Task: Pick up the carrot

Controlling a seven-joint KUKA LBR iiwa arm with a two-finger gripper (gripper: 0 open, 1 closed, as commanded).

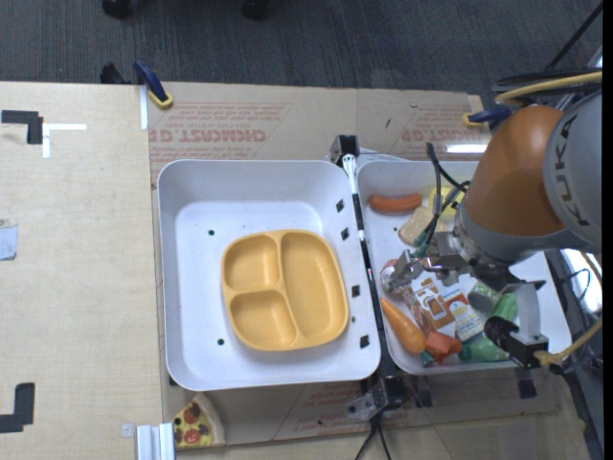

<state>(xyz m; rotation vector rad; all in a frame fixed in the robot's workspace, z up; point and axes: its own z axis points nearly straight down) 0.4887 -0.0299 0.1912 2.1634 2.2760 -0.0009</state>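
The carrot (403,325) is orange and lies slanted in the right bin (375,175), close to its left wall and near the front. My gripper (404,270) hangs over the right bin just above and behind the carrot's thick end, amid the clutter. The grey arm with its orange band (517,175) covers much of the bin's right side. Nothing is visibly held.
The left bin (182,257) holds a yellow divided plate (284,287). The right bin also has a red sausage (395,202), a pale item (418,225), a printed snack packet (446,306), a red piece (440,346) and green items (485,350) beside the carrot.
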